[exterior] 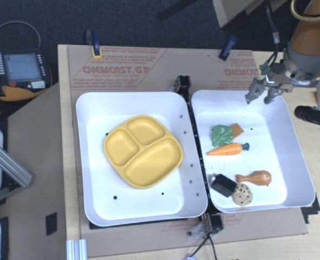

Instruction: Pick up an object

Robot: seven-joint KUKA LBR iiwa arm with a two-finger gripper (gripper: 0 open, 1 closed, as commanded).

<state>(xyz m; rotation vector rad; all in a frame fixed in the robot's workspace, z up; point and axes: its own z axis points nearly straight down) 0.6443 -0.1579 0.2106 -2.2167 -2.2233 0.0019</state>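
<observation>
Grey metal fingers (251, 95) of the gripper (261, 95) stand spread apart with nothing between them, hanging over the far edge of the right bin (293, 145), near its far right corner. Behind them the wrist rises to the arm's (309, 42) orange band at the upper right.

Inside the right bin, toward its left wall, a green leafy piece (221, 135) lies touching a small orange block (236, 129). Just nearer sits a toy carrot (226, 150), lying crosswise with its green end pointing right. Along the near edge are a toy drumstick (254, 177), a black block (223, 185) and a speckled cookie (242, 194) touching that block. All of these lie well apart from the gripper.

A yellow divided plate (143, 151) rests in the middle of the left bin (92, 145).
</observation>
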